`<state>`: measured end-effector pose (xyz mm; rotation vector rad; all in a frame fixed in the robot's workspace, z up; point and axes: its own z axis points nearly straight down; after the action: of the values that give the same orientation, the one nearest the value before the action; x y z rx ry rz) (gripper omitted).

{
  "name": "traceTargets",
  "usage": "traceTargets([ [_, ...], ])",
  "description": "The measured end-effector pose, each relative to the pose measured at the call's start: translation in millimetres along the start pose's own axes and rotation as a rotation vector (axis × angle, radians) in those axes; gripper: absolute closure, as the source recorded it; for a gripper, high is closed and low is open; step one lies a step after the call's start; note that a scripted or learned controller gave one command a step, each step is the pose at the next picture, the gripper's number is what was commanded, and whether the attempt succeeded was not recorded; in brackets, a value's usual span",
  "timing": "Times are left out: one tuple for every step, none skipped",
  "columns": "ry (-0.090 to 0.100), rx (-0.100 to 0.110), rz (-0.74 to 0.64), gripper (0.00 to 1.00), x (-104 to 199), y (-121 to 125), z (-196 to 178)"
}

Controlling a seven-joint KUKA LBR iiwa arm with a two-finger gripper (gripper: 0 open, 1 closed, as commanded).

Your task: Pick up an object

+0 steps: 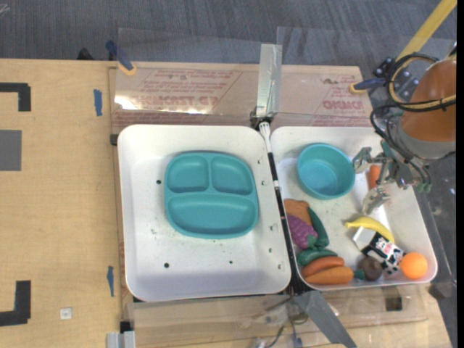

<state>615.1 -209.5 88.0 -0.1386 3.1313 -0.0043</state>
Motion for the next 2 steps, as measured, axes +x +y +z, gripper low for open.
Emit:
traceTargets([
  [-0.017,0.003,-0.003,1.0,-5.7,2.0,-15.5],
  [-0.006,-0.002,0.077,1.0,-58.8,34.1,-0.6],
])
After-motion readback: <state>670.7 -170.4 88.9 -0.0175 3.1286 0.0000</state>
